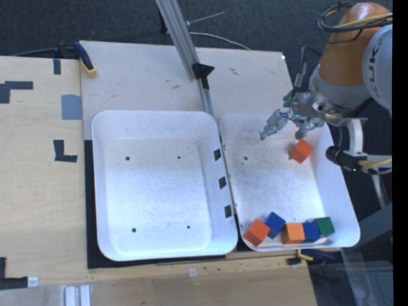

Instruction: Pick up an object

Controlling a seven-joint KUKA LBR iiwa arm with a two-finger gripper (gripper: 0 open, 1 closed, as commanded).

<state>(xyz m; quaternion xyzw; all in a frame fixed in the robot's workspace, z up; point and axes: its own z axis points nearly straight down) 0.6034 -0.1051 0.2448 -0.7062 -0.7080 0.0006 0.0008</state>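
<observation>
My gripper (284, 130) hangs over the far part of the right bin (268, 177), its two fingers spread apart and open, with nothing between them. An orange cube (301, 150) lies on the bin floor just below and in front of the right finger (299, 131), close to it but not between the fingers. Along the bin's near edge sits a row of blocks: an orange one (257, 231), a blue one (275, 222), another orange (293, 233), a second blue (311, 231) and a green one (324, 225).
The left bin (153, 183) sits beside the right one, their rims touching. A slanted metal rail (182, 30) with a black clamp (203, 71) runs down to the gap between the bins. A yellow-and-blue clamp (85, 58) lies at the bench's far left.
</observation>
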